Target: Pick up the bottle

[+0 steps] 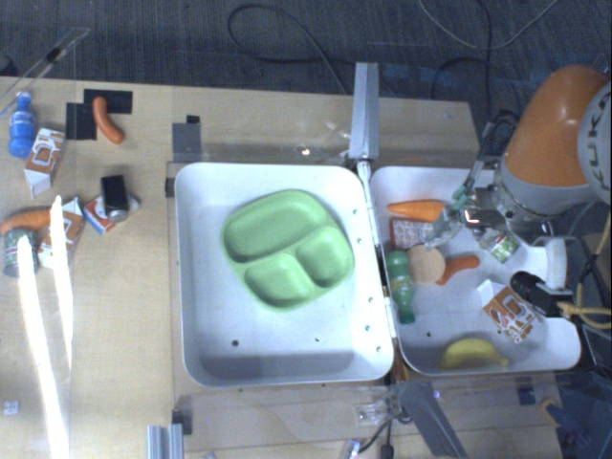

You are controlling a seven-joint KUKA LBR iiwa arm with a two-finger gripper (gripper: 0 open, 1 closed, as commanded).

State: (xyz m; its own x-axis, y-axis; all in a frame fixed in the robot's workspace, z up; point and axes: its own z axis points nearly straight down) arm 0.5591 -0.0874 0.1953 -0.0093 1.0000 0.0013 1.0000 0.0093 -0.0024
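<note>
Two bins sit side by side on the bench (124, 352). In the left bin (206, 352) a divided plate (287, 247) lies near the middle, toward the far edge. In the right bin (555, 347), the bottle (400, 285) lies along the left wall, a carrot (416, 210) near the far edge, a banana (473, 353) by the near edge, and a small carton (510, 314) toward the right wall. The gripper (457, 216) hangs over the far part, just right of the carrot.

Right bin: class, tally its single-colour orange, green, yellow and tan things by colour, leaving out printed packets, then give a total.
Orange: 2, the carrot and a sausage-shaped piece
Green: 1, the bottle
Yellow: 1, the banana
Tan: 1, a round lump
Total: 5
</note>
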